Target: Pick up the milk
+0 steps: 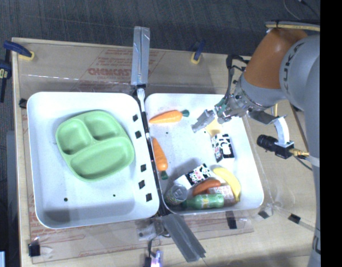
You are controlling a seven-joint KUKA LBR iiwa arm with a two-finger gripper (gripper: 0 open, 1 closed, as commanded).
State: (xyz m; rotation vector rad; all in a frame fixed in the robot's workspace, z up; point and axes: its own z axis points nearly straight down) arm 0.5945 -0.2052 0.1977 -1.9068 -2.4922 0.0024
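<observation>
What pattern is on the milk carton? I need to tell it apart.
Black-and-white cow patches; the milk carton lies in the right bin, clearest in the camera view.

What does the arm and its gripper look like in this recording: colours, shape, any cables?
The arm is rounded and grey, with an orange band above the wrist. The gripper is metallic grey and blocky, with dark thin cables running along the wrist. A white bracket with a black cylindrical part sits beside it.

Grey arm [304, 71], orange wrist band [269, 60]
</observation>
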